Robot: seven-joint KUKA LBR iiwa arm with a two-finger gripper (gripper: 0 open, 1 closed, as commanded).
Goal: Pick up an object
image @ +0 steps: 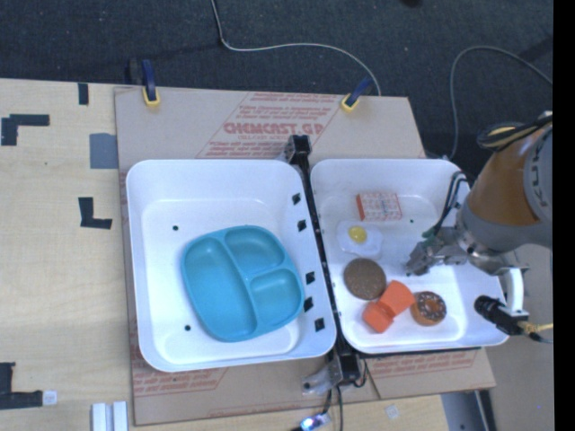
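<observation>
Currently, notes from my remote station, one overhead view.

Arm: I see the grey arm with its orange band reaching in from the right, wrist over the right bin.

Gripper: the gripper hangs low near the bin's right side, just above and right of the orange piece. Whether it is open or closed I cannot tell; it reads as a dark blur.

Candidates: orange block near the front of the right bin, touching or just beside the brown disc; doughnut toy just to its right; egg toy and a red-patterned card farther back.

Handling, my judgement: all look like small play-food pieces, light and stiff, probably smooth plastic, so somewhat slippery. The orange block looks the best hold, taken across its narrow sides. The flat card and disc offer little to pinch.

Left bin: holds a blue divided plate, lying flat, well apart from the gripper.

Surface: white bins, smooth and shallow, on a cardboard sheet clamped at the back.

Room: wooden bench, dark carpet behind, cables trailing across it.
</observation>
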